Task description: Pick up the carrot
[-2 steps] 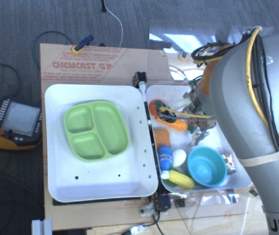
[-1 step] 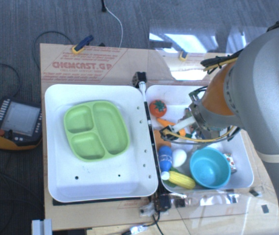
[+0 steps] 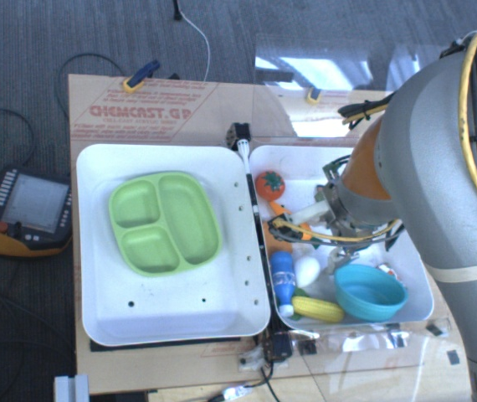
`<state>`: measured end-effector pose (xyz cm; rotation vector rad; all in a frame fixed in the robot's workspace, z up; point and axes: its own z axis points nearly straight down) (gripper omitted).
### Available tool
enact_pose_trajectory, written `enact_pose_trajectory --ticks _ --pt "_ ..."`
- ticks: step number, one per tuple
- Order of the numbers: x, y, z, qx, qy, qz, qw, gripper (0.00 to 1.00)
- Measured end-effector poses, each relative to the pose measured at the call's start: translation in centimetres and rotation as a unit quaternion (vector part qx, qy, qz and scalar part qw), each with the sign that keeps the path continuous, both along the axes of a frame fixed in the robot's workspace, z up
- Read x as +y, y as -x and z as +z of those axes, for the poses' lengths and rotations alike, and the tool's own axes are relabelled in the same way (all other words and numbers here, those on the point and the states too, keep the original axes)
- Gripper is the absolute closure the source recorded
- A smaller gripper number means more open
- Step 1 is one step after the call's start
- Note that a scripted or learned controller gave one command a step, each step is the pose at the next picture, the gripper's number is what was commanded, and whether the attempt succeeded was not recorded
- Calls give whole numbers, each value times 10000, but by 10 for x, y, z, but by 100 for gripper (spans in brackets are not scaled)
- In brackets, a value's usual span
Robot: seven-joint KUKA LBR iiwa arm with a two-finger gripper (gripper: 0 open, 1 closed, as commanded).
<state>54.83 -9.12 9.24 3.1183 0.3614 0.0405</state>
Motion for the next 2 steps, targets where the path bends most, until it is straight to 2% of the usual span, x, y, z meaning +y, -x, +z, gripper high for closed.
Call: enact_pose_trajectory --ticks 1,2 --pt "-2 4 8 86 -8 -3 10000 100" --pt "-1 4 7 85 -11 -5 10000 0"
